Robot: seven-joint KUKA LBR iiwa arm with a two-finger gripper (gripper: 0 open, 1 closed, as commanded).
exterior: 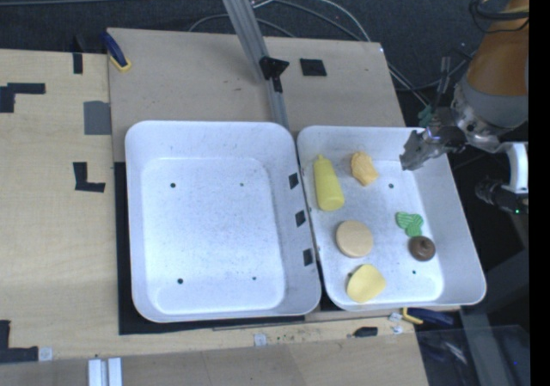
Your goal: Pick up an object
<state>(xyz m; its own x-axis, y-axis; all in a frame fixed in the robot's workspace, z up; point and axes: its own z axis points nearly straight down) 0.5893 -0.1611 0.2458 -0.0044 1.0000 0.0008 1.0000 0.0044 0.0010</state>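
Pincer (416,152) above right bin (455,229) rim

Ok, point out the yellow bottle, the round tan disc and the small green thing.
yellow bottle (327,186), camera view, middle of its body
round tan disc (354,238), camera view, centre of its top face
small green thing (409,223), camera view, its middle

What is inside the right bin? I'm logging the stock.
Right bin: yellow bottle, small yellow piece, tan disc, yellow lump, green piece, brown piece. Nothing looks covered.
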